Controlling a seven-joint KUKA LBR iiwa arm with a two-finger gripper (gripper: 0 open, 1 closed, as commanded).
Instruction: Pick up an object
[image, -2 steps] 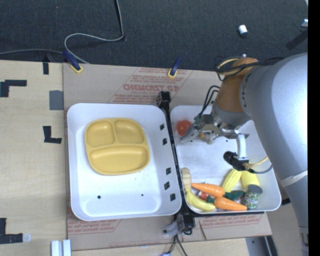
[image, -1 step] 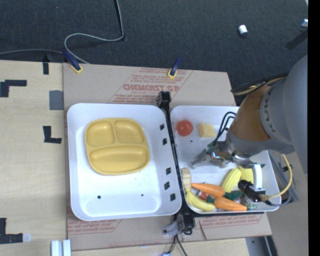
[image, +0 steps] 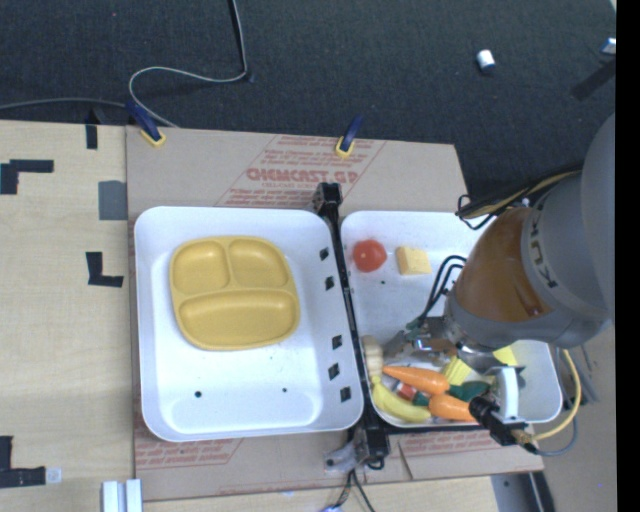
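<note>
The right bin (image: 440, 232) holds a red ball-like toy (image: 369, 255) and a pale yellow block (image: 412, 261) near its far wall. A pile of toy food lies at its near edge: an orange carrot (image: 418, 379), a second orange piece (image: 451, 406), a yellow banana-like piece (image: 392, 404) and a green bit (image: 470, 389). My gripper (image: 428, 341) is low in this bin, just above the pile, and the arm's wrist covers most of it. Nothing is visibly held.
The left bin (image: 160, 330) contains a yellow divided plate (image: 235, 291). A black clamp strip (image: 340, 300) runs between the bins. Cardboard lies under both bins, and cables run along the far side.
</note>
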